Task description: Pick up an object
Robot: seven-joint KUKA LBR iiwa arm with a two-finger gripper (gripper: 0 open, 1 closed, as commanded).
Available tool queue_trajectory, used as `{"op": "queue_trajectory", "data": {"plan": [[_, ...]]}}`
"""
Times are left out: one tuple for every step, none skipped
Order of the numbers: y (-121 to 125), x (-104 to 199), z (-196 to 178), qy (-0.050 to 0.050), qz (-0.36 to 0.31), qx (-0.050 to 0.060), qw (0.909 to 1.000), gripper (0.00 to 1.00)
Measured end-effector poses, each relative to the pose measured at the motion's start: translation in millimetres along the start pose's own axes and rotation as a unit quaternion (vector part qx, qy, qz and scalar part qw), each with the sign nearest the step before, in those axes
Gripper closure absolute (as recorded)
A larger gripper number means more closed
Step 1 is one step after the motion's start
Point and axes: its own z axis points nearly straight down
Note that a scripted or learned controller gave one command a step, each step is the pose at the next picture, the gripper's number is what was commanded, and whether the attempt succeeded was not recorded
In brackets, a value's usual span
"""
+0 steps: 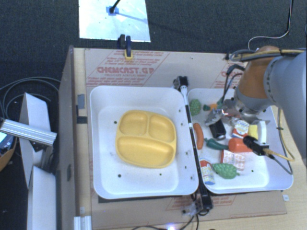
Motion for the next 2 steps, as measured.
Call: {"op": "queue_trajectory", "data": {"plan": [[-23.1, -3.8, 0.0, 0.000, 0.000, 0.000, 1.0000, 0.00], [-22.4, -3.9, -8.4, 0.001, 0.000, 0.000, 1.0000, 1.00]]}}
